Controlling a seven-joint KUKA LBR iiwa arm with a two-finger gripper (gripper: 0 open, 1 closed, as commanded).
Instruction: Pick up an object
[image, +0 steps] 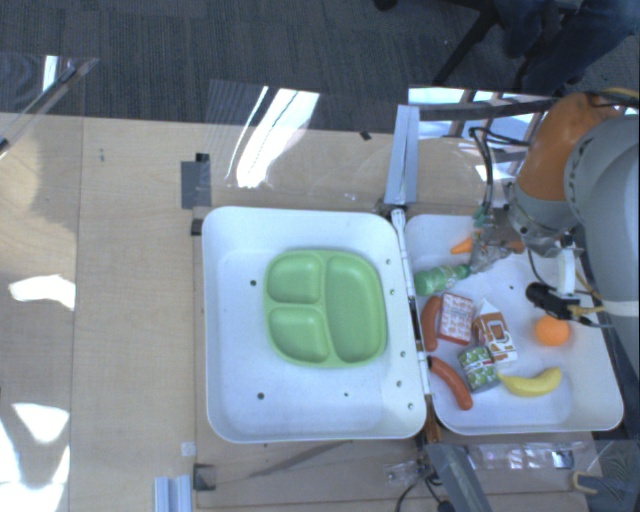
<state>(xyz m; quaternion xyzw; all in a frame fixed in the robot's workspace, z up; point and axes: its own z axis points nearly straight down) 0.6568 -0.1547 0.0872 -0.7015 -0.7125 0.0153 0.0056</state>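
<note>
Bottle (441, 277), green and smooth, lies on its side in the right bin (600, 400), right under the gripper (487, 250). Its long side runs left to right, a bit tilted, and its thin end points up toward the gripper. I cannot tell if the gripper is wide, narrow or holding something. A small orange carrot (460, 245) sits just left of the gripper. Below the gripper lie a flat red and white packet (456, 318) and a small carton (496, 338); their writing is too small to read. A green packet (478, 367) lies below those. Two long red sausages (450, 383) lie near the left wall of that bin. A curved yellow banana (532, 381) is lower down, and a round orange (552, 331) is off to the right. Well to the left, the left bin (230, 400) holds a green plate (326, 307) with three sections.
</note>
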